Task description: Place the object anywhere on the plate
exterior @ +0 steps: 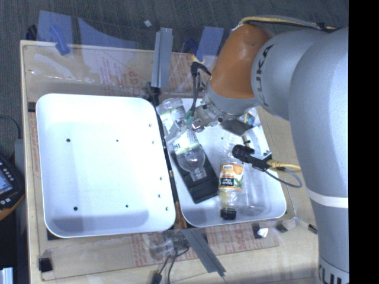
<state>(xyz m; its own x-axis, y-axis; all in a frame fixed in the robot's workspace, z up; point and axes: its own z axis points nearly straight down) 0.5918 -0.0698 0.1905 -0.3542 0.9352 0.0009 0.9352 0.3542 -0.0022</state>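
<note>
At the near edge of the bench (89,253) we recorded a grey metal bar (204,254) lying aslant beside a small clear fitting with a cable. Behind these stood two shallow white bins side by side. The left bin (53,158) showed bare white floor with a few dark dots. In the right bin (273,209) we noted, nearest us, a small bottle with an orange label and dark cap (230,185), lying lengthwise; just left of it a flat black block (200,185), tilted; on that block's far end a clear plastic bottle (188,152), with more clear wrapped items toward the bin's far left corner. The arm (296,81) reached in from the right, its orange band above that far part of the bin. The gripper was hidden under the wrist, so we could not tell its state.
</note>
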